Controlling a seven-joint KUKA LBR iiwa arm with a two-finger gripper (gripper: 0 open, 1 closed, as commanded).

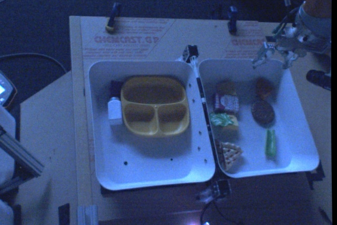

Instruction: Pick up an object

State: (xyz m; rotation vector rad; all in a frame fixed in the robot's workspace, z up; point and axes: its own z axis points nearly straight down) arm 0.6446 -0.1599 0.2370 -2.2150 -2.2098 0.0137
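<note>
My gripper (274,58) hangs over the far rim of the right bin (300,129), fingers spread open with nothing between them. Below it in that bin lie a dark reddish-brown piece (264,88) and a dark round patty (263,112). A green pod (270,143) lies nearer the front. Along the bin's left side are a brown round item (226,86), a red-and-white packet (226,103), a green-and-yellow toy (225,121) and a waffle wedge (230,153).
The left bin (100,129) holds a yellow divided plate (155,106) and a small white bottle (115,110) beside it. Two clamps (112,17) stand at the board's far edge. The arm comes in from the upper right.
</note>
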